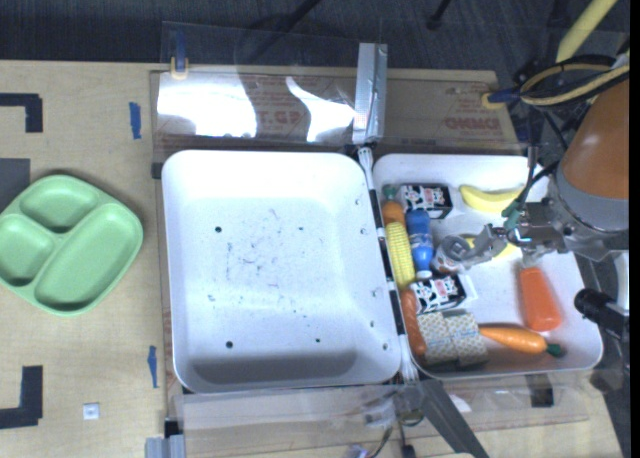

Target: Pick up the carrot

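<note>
The carrot (511, 339) lies along the right bin's (590, 361) near wall, long axis across the view, tip left; the jaws (470, 247), apparently open and empty, hover beyond it

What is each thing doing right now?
carrot: lying flat along the right bin's near edge, untouched.
gripper: hovering above the right bin, away from the carrot.
banana: lying at the bin's far edge.
corn cob: lying against the bin's left wall.
right bin: holds the toys.
green divided plate: sitting on the bench, left of both bins.
</note>
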You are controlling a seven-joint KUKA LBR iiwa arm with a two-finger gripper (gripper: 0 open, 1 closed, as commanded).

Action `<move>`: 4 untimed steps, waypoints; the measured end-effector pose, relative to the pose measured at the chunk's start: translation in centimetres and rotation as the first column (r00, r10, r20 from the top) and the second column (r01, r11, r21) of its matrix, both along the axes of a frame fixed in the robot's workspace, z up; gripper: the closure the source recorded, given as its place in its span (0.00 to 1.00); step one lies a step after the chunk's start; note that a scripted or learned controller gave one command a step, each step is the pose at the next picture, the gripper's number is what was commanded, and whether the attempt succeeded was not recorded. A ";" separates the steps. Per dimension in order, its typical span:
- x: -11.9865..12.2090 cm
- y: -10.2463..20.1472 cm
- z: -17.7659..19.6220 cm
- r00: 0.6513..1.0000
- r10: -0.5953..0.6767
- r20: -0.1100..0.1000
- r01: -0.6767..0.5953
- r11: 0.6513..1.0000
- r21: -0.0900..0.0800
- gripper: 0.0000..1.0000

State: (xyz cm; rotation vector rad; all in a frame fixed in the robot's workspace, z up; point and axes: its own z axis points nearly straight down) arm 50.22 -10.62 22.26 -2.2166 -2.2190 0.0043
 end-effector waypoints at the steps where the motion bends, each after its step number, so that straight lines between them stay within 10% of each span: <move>1: 3.0 -3.7 2.8 0.985 -0.174 0.004 0.174 0.985 -0.002 0.00; 2: 1.6 -6.0 -8.1 0.988 -0.155 0.001 0.155 0.988 -0.001 0.00; 3: 0.4 -6.7 -7.6 0.973 -0.233 -0.001 0.233 0.973 0.000 0.00; 4: 1.9 -9.8 -11.9 0.999 -0.024 0.041 0.024 1.000 0.000 0.00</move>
